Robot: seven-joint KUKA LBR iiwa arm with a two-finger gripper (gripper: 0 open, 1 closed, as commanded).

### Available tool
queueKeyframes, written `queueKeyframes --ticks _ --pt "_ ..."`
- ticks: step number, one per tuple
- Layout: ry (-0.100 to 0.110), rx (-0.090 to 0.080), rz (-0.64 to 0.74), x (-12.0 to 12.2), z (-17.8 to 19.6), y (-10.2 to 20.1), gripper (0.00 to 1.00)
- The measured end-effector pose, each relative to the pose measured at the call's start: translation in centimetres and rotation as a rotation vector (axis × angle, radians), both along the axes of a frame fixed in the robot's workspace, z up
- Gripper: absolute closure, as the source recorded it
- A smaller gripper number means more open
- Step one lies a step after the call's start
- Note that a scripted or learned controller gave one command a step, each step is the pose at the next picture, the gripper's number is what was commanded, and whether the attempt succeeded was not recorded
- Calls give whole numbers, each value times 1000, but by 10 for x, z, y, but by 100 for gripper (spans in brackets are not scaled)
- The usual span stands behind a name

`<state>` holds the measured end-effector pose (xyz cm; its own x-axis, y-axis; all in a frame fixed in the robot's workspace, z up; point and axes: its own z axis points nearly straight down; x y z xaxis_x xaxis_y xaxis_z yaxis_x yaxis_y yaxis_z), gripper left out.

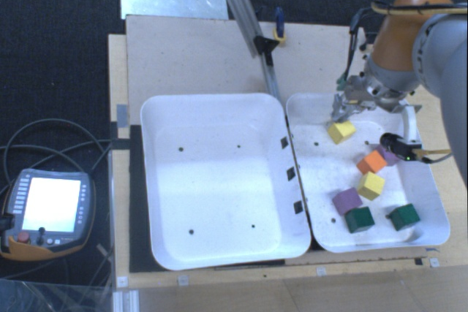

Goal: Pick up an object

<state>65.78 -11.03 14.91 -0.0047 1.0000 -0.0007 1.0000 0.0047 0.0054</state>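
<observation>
I see the counter [197,55] bearing two white bins side by side. The left bin [219,179] has a bare floor; the right bin [322,179] holds small blocks. My arm [409,33] reaches in from the right, its pincer [346,110] low over the right bin's far end, just above a yellow block [341,131]. I cannot tell how the pincer stands. I judge this the approach step; next I need to descend squarely onto that block and close.
</observation>
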Motion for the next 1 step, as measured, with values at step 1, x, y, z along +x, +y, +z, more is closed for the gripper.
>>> queueKeyframes --ticks 1 --pt "-4 -1 -1 8 63 -4 100"
